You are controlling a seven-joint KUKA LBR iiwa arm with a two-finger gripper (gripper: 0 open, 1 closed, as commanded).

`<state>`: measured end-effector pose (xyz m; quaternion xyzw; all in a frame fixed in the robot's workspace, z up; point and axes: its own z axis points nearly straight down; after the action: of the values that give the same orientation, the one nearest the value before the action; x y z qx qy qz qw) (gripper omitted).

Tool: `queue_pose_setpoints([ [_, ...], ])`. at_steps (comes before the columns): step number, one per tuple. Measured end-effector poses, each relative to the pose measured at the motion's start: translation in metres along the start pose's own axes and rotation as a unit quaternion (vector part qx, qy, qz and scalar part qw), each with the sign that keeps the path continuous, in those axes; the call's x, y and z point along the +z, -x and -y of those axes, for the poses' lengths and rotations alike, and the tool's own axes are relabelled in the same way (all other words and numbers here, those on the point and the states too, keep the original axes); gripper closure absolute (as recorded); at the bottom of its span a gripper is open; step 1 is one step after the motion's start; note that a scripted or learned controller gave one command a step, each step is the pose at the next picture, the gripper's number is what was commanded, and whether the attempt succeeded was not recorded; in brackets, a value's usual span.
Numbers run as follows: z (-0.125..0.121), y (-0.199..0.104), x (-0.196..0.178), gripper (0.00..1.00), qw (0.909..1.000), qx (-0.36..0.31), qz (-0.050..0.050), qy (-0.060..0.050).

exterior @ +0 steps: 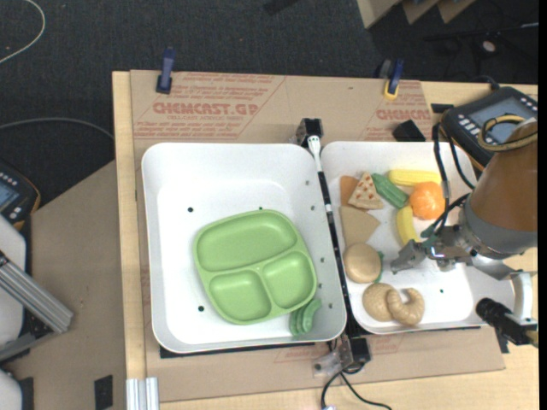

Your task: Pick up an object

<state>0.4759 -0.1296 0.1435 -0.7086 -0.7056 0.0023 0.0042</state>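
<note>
The right bin [453,301] holds several toy foods. At its back lie a pizza wedge [366,192], a green pod [391,190], a yellow piece [414,178] and an orange [426,200]. A small banana [404,225] lies below them. A tan slab [357,224], a round bun [362,263] and a curled brown pastry [395,303] sit along the left side. My gripper [408,257] hangs low over the bin's middle, just right of the bun and below the banana. Nothing visibly sits in it.
The left bin [167,229] carries a green divided plate [254,266] and a small green piece [303,319] at its front right corner. A black device with cables [487,120] sits behind the right bin. Clamps [165,71] hold the board's back edge.
</note>
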Motion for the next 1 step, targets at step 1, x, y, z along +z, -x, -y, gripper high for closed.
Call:
queue_pose_setpoints([
  [1,-0.0037,-0.0013,-0.0149,1.00,1.0000,-0.001,0.002,0.006],
])
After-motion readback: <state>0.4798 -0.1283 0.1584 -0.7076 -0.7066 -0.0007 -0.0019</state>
